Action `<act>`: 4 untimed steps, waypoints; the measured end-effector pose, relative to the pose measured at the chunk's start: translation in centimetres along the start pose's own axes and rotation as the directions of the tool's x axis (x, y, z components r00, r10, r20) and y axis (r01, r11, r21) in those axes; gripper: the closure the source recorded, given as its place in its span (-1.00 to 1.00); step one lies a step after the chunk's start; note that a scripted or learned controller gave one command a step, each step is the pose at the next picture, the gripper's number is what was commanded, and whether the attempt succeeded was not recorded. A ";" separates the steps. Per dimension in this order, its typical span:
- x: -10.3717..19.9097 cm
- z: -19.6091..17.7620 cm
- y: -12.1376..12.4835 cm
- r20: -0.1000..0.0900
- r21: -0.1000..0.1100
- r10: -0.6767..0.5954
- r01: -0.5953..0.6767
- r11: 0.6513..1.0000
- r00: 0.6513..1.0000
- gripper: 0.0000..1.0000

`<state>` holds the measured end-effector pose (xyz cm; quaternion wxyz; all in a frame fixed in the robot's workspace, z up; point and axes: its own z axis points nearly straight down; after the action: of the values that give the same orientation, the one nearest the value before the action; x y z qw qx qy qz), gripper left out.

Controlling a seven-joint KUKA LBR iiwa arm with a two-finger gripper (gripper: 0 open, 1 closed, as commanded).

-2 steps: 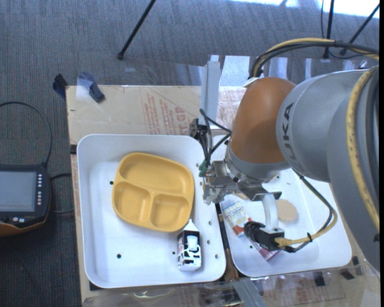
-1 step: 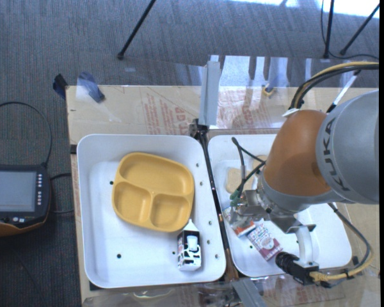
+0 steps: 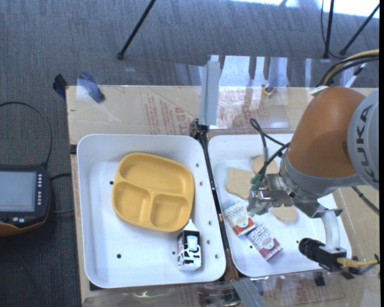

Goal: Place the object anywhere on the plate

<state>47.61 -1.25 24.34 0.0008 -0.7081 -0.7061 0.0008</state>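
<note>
So the yellow plate (image 3: 155,191) with three compartments sits in the left bin (image 3: 96,248), toward its upper middle. Just below the plate's lower right corner there's a small black-and-white carton (image 3: 189,249) lying on the bin floor, touching or nearly touching the plate's edge. The right bin (image 3: 225,147) has a couple of tan flat pieces (image 3: 238,181) and two red-and-white packets (image 3: 238,218) (image 3: 264,242) near its lower middle. The arm (image 3: 329,142) hangs over the right bin, and the gripper (image 3: 261,196) sits just above the packets, beside the tan piece. Can't tell how the gripper is set from this angle.
</note>
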 end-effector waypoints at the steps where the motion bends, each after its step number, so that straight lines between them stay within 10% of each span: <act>1: -8.5 14.8 0.1 -0.003 -0.004 -0.002 0.002 1.000 1.000 1.00; 2: -4.7 -4.3 0.1 0.000 -0.003 -0.006 0.006 1.000 1.000 1.00; 3: -7.8 7.9 -0.4 -0.002 0.015 -0.001 0.001 1.000 1.000 1.00; 4: 0.0 5.8 -0.1 -0.002 0.004 -0.009 0.009 1.000 1.000 1.00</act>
<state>47.51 -1.28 18.57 0.0031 -0.7049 -0.7093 0.0014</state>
